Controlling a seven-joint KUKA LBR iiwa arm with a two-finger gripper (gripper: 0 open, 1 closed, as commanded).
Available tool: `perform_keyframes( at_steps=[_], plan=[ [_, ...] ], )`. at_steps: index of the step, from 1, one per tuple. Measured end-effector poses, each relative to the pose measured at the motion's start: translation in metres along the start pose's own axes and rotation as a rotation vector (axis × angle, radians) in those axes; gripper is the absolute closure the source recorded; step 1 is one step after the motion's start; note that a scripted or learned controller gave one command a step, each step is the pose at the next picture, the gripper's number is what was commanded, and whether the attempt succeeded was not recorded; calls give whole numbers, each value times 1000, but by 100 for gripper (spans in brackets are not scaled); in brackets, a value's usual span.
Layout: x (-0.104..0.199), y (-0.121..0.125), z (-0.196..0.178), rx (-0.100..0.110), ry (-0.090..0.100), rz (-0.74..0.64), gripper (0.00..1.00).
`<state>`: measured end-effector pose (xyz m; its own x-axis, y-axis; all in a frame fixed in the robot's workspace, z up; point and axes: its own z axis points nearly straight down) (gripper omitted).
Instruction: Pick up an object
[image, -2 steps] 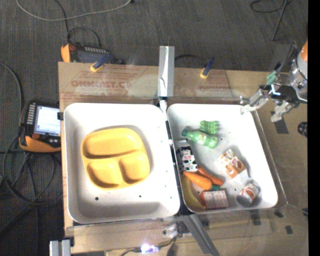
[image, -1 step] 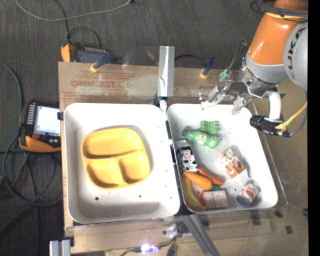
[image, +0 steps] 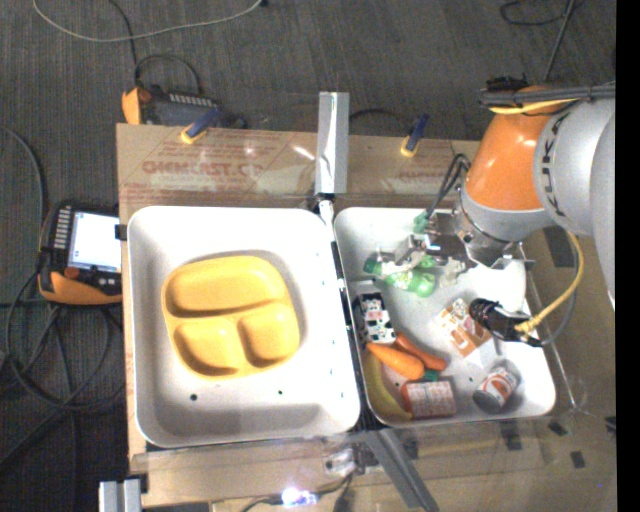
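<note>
The robot's metal jaws (image: 425, 250) hang low over the far left part of the right-hand shallow white bin (image: 545, 395), directly above a crumpled green plastic item (image: 410, 276); whether they are parted or closed on it cannot be told. Toward the bin's near edge lie an orange carrot-shaped toy (image: 400, 358), a yellow banana-shaped toy (image: 383, 392) and a small red-and-white can (image: 496, 386) in the near right corner. The left-hand white bin (image: 150, 400) carries a yellow three-compartment plastic tray (image: 233, 313) at its centre. Both bins sit side by side on the surface (image: 220, 168).
</note>
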<state>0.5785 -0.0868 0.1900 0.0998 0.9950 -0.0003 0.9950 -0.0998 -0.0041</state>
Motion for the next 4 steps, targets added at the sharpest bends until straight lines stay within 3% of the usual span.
perform_keyframes(
  at_steps=[1, 2, 3, 4],
  plan=[
    [-45, 17, 96, -2, 0, -32, 0],
    [-72, 85, 100, 3, 0, -195, 0],
    [-61, 95, 99, 2, -11, -195, 0],
    [-62, 96, 100, 5, -5, -176, 0]
  ],
)
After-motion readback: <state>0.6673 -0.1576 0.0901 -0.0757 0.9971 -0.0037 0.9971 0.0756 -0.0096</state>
